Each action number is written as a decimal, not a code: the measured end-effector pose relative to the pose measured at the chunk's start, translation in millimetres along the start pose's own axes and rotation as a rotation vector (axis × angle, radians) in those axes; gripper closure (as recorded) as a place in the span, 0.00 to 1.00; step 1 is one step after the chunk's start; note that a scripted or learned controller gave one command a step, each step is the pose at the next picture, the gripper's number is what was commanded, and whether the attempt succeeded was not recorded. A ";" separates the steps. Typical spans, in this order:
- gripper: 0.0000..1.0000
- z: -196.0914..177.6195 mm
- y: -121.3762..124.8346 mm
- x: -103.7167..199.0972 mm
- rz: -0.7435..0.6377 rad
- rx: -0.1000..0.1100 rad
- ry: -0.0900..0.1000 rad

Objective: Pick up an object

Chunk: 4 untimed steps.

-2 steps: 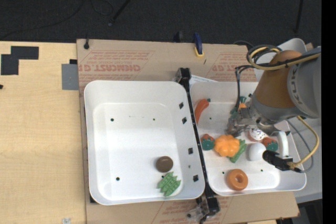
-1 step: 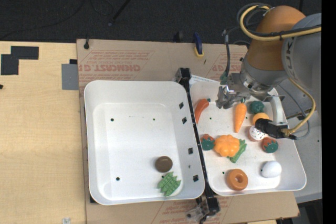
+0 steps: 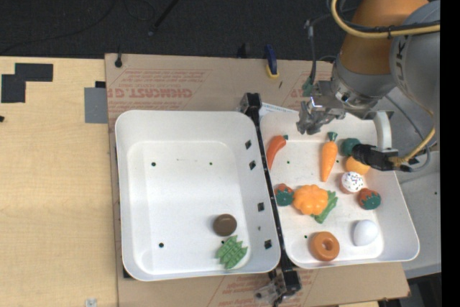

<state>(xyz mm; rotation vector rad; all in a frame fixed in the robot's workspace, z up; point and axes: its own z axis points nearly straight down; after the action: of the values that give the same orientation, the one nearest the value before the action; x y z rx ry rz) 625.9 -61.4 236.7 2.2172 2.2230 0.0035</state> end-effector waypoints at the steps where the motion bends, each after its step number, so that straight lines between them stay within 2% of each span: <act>1: 1.00 -116.4 19.0 57.9 -0.004 -0.009 0.001; 3: 1.00 -180.5 18.9 77.2 0.001 0.003 -0.001; 4: 1.00 -309.4 18.9 80.4 -0.001 -0.009 -0.001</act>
<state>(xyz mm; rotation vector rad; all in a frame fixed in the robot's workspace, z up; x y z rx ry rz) 643.6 18.9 546.2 2.2114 2.2194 0.0127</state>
